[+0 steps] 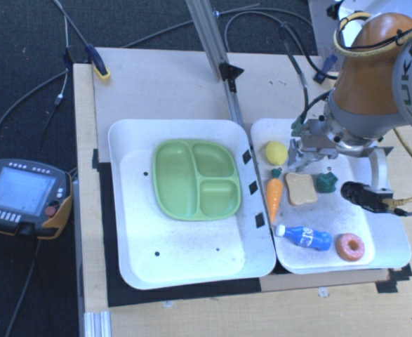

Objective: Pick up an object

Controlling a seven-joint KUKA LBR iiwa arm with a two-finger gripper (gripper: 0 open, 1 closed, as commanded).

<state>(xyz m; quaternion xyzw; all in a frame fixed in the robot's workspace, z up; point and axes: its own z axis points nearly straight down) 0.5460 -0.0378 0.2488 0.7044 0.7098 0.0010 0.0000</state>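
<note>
The gripper [305, 153] hangs just above the bread slice [301, 188]; whether its jaws are apart I cannot tell. Crowding lemon [276, 152] and carrot [273, 195] could spoil a grasp.

One fixed camera looks down aslant on both bins [191, 272].

blue bottle [305, 237] | white lettering, unreadable | arm [409, 83] | "UK"

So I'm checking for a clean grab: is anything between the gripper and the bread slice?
Nothing visible. The gripper hangs just above the bread slice, with the lemon and carrot off to its side.
</note>
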